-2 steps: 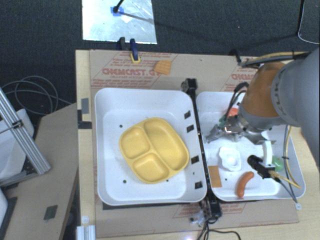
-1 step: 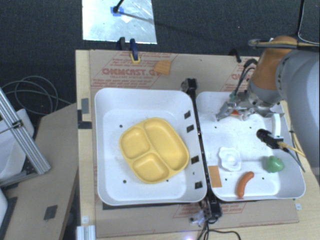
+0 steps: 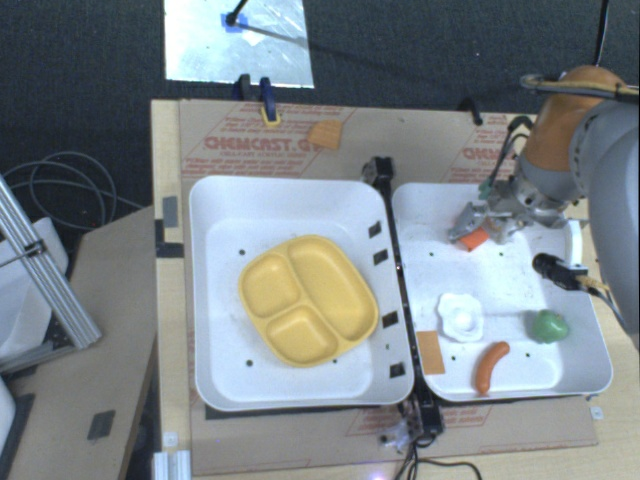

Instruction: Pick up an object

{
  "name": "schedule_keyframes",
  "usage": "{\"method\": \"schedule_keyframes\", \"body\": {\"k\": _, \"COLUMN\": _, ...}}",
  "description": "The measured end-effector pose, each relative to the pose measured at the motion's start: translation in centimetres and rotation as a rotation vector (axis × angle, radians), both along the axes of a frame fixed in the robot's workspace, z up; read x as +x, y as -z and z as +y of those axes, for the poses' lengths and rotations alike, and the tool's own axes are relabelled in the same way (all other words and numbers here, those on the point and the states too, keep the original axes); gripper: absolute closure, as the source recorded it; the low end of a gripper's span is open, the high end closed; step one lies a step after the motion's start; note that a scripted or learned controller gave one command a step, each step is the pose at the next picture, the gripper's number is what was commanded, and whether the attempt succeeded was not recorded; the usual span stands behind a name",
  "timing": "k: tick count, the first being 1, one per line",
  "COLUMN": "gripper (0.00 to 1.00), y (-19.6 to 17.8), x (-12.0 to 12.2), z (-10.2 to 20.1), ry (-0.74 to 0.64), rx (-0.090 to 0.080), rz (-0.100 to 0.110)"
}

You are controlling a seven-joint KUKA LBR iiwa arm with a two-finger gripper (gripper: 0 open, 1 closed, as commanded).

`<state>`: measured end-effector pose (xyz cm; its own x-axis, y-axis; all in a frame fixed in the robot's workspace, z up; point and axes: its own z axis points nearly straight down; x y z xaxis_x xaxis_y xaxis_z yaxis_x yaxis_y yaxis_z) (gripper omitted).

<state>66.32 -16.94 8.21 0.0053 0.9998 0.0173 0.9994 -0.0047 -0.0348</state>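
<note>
Orange carrot-like piece [image 3: 476,239] under metal pincer [image 3: 480,226], grip unclear, right white bin [image 3: 520,278].

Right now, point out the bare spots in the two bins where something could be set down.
Left bin: bare floor along the rear wall and the near-left corner, around the yellow plate.
Right bin: bare patch mid-floor between gripper and egg.
Crowded: its front, with egg, sausage and green ball.

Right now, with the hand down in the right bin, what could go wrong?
The hand sits over a small orange piece close to the right bin far wall; a lift may come up empty. The fried egg, sausage and green piece lie apart, unlikely disturbed.
</note>
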Motion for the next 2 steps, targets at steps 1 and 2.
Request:
{"method": "schedule_keyframes", "body": {"k": 1, "gripper": 1.00, "y": -1.0, "x": 0.1, "z": -0.1, "ry": -0.008, "rx": -0.011, "rz": -0.011}}
{"method": "schedule_keyframes", "body": {"k": 2, "gripper": 1.00, "y": -9.1, "x": -7.3, "z": 4.5, "ry": -0.008, "rx": -0.017, "rz": -0.038}}
